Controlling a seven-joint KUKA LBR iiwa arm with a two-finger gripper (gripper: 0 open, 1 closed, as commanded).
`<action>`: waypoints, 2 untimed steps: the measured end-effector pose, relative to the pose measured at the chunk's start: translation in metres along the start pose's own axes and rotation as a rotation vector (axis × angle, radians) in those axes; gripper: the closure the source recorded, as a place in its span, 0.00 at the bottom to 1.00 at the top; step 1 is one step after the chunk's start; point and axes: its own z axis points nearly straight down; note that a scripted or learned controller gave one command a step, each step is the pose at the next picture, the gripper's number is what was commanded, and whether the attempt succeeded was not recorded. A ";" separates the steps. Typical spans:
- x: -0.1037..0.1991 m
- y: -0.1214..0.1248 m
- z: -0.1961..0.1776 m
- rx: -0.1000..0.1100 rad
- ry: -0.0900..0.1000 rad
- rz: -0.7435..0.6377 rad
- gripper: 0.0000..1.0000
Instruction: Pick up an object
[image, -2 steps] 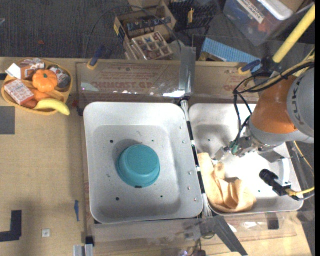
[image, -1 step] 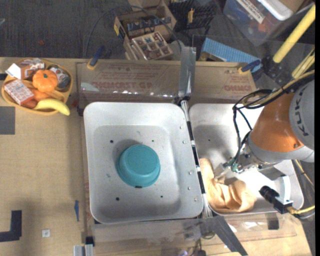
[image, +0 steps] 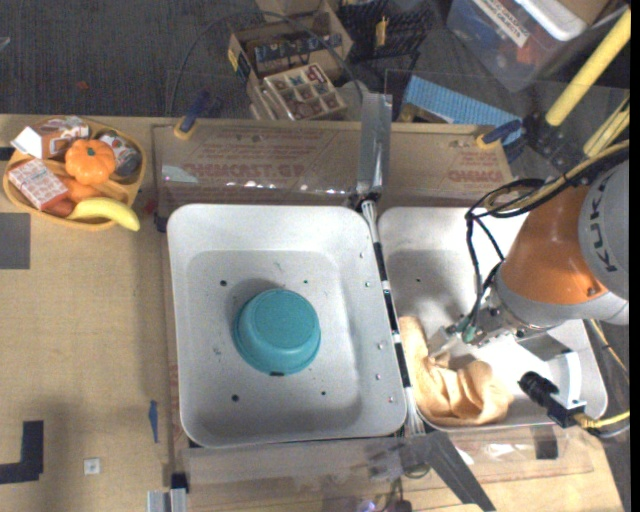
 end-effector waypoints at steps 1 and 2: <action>0.000 0.000 0.000 0.000 0.000 0.000 0.00; -0.024 0.057 0.001 0.001 -0.002 -0.021 0.00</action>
